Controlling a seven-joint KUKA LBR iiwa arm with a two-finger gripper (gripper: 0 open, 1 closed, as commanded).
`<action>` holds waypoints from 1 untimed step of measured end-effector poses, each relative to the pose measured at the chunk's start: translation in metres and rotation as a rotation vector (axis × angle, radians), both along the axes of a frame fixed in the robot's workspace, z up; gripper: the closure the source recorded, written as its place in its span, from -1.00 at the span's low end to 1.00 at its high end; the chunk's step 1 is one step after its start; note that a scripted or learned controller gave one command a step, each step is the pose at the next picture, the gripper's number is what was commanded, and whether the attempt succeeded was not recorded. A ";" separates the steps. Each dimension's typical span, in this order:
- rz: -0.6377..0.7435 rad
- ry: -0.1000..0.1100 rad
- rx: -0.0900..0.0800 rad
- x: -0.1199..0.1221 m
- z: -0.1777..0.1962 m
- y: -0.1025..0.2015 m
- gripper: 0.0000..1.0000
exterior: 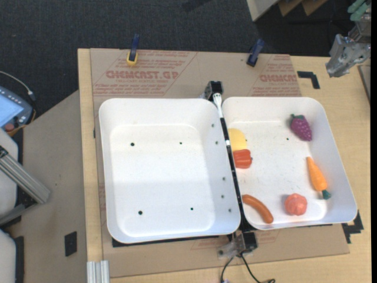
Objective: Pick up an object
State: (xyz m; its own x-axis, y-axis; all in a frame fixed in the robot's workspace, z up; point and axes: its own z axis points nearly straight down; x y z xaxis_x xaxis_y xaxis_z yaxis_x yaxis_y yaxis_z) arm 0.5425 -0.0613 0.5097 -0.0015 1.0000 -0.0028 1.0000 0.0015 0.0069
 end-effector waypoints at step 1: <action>0.002 0.000 0.002 0.069 0.026 0.025 1.00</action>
State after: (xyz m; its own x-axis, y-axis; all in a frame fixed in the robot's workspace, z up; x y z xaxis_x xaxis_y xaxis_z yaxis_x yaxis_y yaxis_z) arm 0.6112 -0.0366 0.5358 -0.0032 1.0000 -0.0012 1.0000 0.0032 0.0072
